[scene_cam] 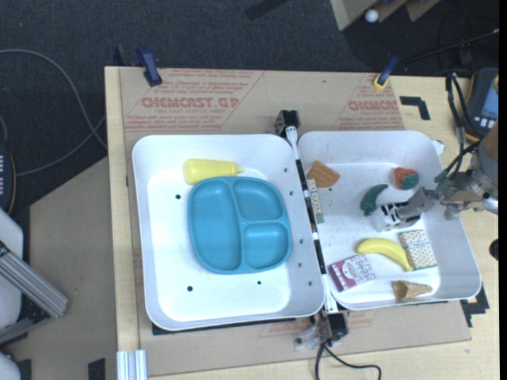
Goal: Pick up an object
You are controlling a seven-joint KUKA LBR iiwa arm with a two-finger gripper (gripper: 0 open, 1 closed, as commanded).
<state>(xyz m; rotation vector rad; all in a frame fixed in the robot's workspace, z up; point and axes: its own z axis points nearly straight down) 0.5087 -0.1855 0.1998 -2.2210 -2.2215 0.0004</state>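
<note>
Camera view: hand (398, 210) hovers just above banana (383, 251).

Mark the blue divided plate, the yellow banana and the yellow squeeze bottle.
Blue divided plastic plate (238, 223): camera view, the ridge where its compartments meet.
Yellow banana (383, 250): camera view, middle of its curve.
Yellow squeeze bottle (207, 170): camera view, its body.

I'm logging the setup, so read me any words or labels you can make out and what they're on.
"CHEMCAST G.P" in red, on the brown board behind the left bin.
Same red print, partly cut off, on the board behind the right bin.
Maroon packet: print too small to read.
Patterned wrapper: too blurred to read.
</note>
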